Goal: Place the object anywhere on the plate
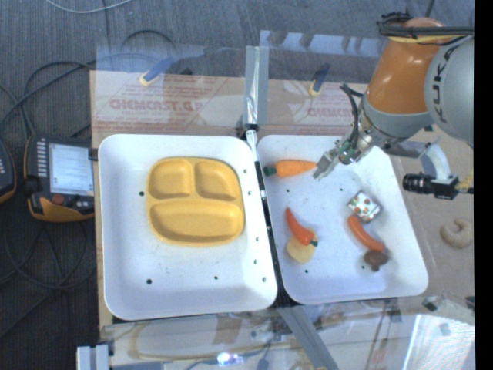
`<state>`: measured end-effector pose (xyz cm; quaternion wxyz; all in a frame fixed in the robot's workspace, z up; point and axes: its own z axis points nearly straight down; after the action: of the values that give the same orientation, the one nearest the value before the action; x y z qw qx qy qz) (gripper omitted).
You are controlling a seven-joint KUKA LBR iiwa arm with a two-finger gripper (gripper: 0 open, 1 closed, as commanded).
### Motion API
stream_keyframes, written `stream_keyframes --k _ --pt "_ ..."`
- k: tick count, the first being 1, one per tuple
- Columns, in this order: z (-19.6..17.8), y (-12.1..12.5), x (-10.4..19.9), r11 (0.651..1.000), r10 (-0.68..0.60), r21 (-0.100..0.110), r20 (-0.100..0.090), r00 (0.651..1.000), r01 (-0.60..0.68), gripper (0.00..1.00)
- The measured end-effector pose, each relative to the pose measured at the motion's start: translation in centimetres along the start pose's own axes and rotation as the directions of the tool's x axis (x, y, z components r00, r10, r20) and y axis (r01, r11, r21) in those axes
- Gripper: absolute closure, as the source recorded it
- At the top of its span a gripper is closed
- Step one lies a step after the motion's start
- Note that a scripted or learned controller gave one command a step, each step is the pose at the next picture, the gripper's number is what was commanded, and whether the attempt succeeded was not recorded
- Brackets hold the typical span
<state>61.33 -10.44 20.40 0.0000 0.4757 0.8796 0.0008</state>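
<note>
Notice your gripper (330,163) hangs just beside the carrot (293,168) in the right bin (400,284), carrying nothing, since the yellow plate (195,199) waits in the left bin (123,284).

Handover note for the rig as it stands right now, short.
Gripper: over the right bin, near its top edge, just right of the carrot; nothing seen between its fingers.
Plate: yellow, three compartments, in the left bin, nothing on it.
Also in the right bin: chili pepper, pale round piece, white patterned cube, sausage-like piece, brown piece.
Done: nothing placed.
Left: grasp an object, probably the carrot, and set it on the plate.
</note>
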Motion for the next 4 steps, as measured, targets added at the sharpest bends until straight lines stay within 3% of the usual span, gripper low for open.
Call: stream_keyframes --k 1,2,3,4 --pt "-9.0 -1.3 3.3 0.987 -0.163 0.001 0.004 0.987 0.163 1.00" --pt "-3.8 -2.5 1.1 0.928 -0.373 0.002 0.001 0.928 0.373 1.00" --pt "-11.1 -6.2 0.5 0.874 -0.485 0.002 0.004 0.874 0.485 1.00" --pt "-4.9 -10.9 1.8 0.826 -0.563 0.002 0.001 0.826 0.563 1.00"
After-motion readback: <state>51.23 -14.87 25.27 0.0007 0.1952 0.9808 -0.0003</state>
